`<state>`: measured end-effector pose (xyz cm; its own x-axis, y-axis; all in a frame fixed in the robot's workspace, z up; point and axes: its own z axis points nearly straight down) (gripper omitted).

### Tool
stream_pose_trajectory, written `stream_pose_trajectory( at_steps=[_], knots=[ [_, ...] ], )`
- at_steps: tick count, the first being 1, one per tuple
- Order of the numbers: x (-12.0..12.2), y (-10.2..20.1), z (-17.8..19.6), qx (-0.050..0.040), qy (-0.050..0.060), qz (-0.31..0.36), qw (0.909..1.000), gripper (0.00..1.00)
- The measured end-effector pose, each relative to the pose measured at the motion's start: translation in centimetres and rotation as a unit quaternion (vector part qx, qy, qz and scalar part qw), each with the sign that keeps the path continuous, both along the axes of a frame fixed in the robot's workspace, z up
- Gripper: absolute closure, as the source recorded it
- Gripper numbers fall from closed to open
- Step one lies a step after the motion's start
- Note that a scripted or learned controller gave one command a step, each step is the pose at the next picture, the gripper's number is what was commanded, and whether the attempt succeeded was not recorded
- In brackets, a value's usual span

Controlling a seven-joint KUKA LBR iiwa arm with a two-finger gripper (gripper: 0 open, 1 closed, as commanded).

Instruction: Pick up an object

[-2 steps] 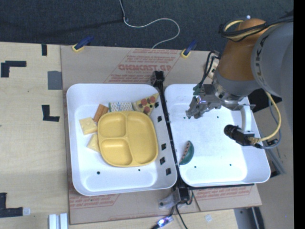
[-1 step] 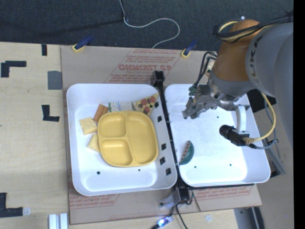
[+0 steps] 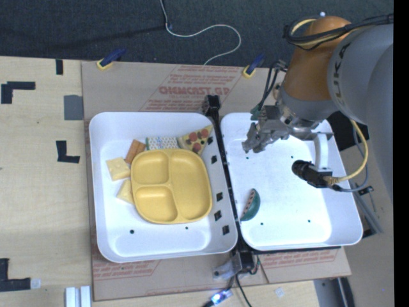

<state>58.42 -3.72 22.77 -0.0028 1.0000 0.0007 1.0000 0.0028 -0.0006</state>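
My gripper hangs over the upper left part of the right bin, fingers pointing down, with nothing seen between them. A small green and red crescent-shaped object lies in the right bin near its left wall, well below the gripper. In the left bin a yellow divided plate lies in the middle. Tan cracker-like pieces sit at its left, and a pizza-slice toy with other small items lies along its top edge.
A black divider with clips runs between the two bins. A black cylindrical part with a yellow cable hangs from the arm over the right bin. A white cable loops on the dark floor behind.
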Motion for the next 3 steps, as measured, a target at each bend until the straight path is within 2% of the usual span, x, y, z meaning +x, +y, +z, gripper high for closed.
stream_pose_trajectory(
  at_steps=[1, 3],
  knots=[
    [-0.6, -1.0, -1.5, -0.0011, 0.001, -0.002, 1.0, 1.0],
    [0.3, -0.5, 0.2, 0.0, 0.0, 0.0, 1.0, 1.0]
  ],
)
